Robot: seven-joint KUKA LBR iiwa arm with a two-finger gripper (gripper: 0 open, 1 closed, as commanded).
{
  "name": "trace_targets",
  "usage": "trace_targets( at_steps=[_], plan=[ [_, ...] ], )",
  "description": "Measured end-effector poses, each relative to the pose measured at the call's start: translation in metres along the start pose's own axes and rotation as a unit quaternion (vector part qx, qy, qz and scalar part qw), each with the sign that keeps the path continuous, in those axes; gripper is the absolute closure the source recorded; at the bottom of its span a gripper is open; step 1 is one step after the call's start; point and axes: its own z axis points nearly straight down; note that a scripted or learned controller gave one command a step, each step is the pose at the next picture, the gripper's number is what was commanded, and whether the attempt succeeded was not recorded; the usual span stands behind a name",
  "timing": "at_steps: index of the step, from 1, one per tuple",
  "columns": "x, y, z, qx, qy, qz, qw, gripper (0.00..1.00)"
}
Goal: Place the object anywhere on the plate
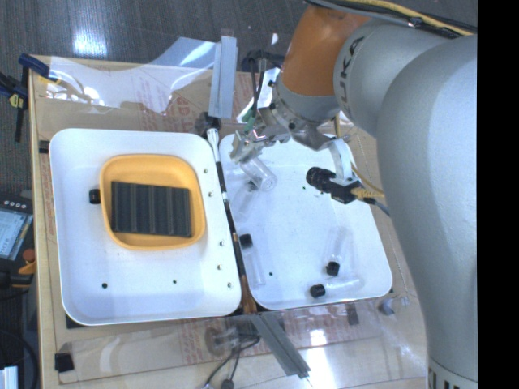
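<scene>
A yellow plate [180, 170] lies in the left bin [77, 274], and a dark ribbed block [154, 207] rests on its middle. My gripper [250, 146] hangs over the far left corner of the right bin [292, 209], close to the divider between the bins. Directly below it a clear plastic vial [261, 175] lies on the bin floor, touching or nearly touching the gripper tip. The large grey arm with its orange band [320, 43] covers the right bin's far right side.
More clear vials with black caps lie in the right bin: one [337, 248] at the near right, another [334, 286] by the front wall, one [246, 245] along the divider. A small black piece [95, 195] sits left of the plate.
</scene>
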Motion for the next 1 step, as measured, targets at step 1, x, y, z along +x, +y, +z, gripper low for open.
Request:
trace_targets(
  at_steps=[1],
  plan=[
    [0.0326, -0.0158, 0.0322, 0.001, 0.001, -0.075, 0.9972, 1.0]
  ],
)
